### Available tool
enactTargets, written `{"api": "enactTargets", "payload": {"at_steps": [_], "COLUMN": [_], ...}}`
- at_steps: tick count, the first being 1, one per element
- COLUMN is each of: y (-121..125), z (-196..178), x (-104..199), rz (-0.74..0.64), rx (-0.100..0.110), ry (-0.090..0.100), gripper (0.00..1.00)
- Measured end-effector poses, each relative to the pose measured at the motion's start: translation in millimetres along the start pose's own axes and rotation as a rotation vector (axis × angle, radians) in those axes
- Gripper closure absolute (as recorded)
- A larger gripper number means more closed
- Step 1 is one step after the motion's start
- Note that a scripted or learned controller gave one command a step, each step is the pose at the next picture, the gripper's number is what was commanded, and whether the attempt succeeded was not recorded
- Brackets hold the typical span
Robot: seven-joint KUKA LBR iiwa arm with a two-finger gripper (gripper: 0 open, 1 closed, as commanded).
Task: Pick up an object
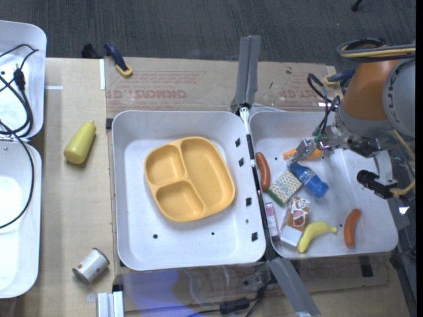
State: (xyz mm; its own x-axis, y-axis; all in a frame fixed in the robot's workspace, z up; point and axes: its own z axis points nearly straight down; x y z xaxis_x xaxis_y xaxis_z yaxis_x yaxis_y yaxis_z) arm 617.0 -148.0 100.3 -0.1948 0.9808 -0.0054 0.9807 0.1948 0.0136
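Gripper (308, 149) hovered at 12 o'clock in right bin (370, 243), finger spread not discernible, no grasp seen | blue bottle (308, 179) just below it, at 6 o'clock | banana (313, 235) at bin's 7 o'clock | yellow tray (190, 177) centred in left bin (132, 243)

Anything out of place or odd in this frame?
Yes: a yellow mustard bottle and a small can lie tipped over on the bench, outside both bins. The yellow divided plate sits askew in the left bin.

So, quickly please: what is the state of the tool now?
Tool: cannot be told; it is low in the right bin, beside the blue bottle.
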Motion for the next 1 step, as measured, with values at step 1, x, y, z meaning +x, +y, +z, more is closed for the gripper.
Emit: {"api": "enactTargets", "payload": {"at_steps": [1], "y": [2.0], "z": [-9.0], "x": [-0.9], "rz": [0.003], "rx": [-0.006], "ry": [-0.002], "gripper": [1.00]}}
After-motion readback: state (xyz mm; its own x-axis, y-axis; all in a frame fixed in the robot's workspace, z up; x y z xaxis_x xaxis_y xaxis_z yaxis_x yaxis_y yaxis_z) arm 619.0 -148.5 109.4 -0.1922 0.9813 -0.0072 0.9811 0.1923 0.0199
